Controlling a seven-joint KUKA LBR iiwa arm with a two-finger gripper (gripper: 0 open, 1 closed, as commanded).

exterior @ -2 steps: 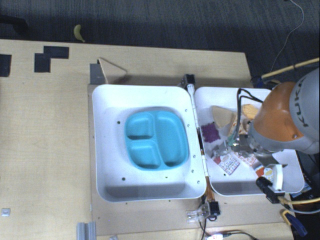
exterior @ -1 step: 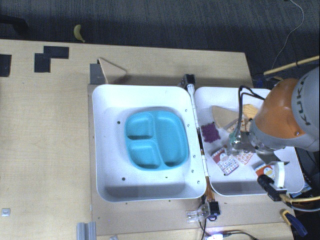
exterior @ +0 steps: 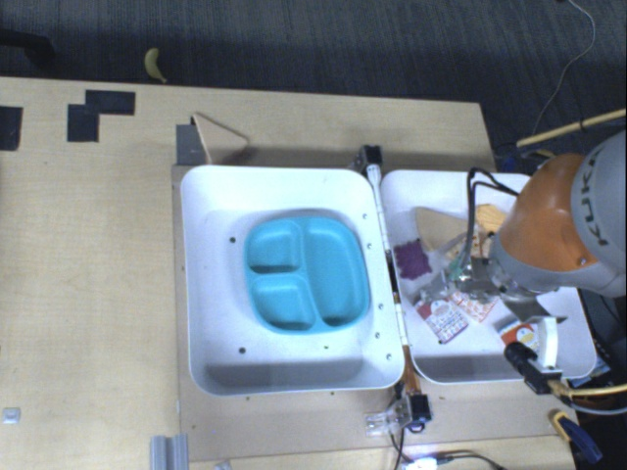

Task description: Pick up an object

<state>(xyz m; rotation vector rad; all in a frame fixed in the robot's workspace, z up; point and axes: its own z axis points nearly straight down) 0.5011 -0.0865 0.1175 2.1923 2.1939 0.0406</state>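
your arm (exterior: pixel 558 225) reaches in from the right over the right bin (exterior: pixel 431 370), its claw (exterior: pixel 468 280) low among the clutter there. you cannot tell from this slant whether the claw is released or clenched. a purple piece (exterior: pixel 412 258) lies just left of the claw, a patterned packet (exterior: pixel 444 319) just near and left of it, its long axis running slantwise from far left to near right. the packet looks the closer pick, so your next move likely turns on a short shift toward it. the blue tray (exterior: pixel 306 272) sits in the left bin (exterior: pixel 211 262), well apart.
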